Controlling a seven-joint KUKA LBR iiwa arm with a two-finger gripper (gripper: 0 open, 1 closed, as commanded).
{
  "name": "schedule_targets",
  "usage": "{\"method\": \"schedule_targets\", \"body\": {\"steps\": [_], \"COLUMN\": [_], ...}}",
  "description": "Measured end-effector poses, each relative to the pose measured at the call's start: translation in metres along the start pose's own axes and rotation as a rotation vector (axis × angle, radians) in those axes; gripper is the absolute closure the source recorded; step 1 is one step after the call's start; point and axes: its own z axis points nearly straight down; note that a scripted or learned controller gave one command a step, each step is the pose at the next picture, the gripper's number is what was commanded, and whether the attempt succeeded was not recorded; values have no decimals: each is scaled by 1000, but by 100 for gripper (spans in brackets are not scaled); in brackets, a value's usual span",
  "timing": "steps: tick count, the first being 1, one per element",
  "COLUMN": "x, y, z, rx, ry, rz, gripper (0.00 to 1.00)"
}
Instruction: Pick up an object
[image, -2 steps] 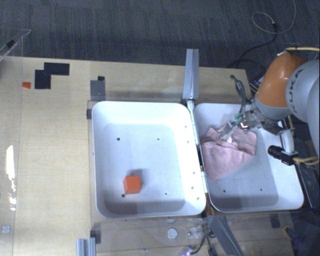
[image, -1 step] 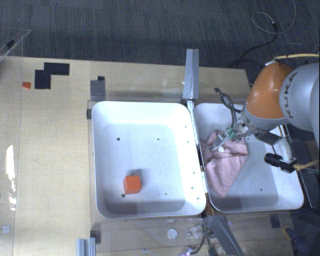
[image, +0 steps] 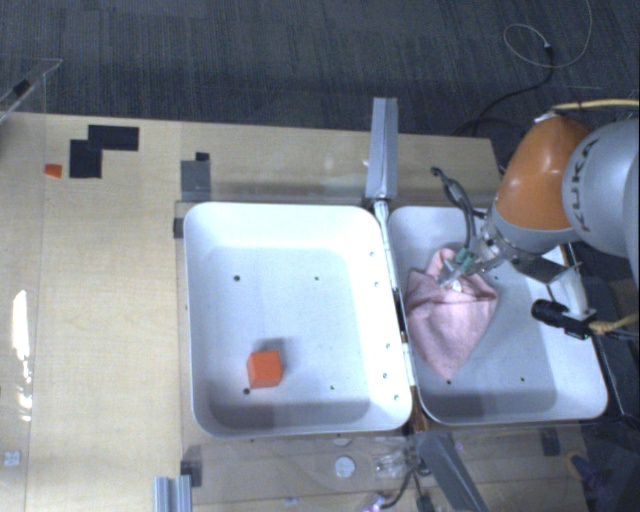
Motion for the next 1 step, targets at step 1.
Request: {"method": "schedule_targets", "body": {"steps": [1], "x": [14], "y": [34], "z": [-105], "rx": [14], "ry": [6], "rz": [64], "gripper": [100]}}
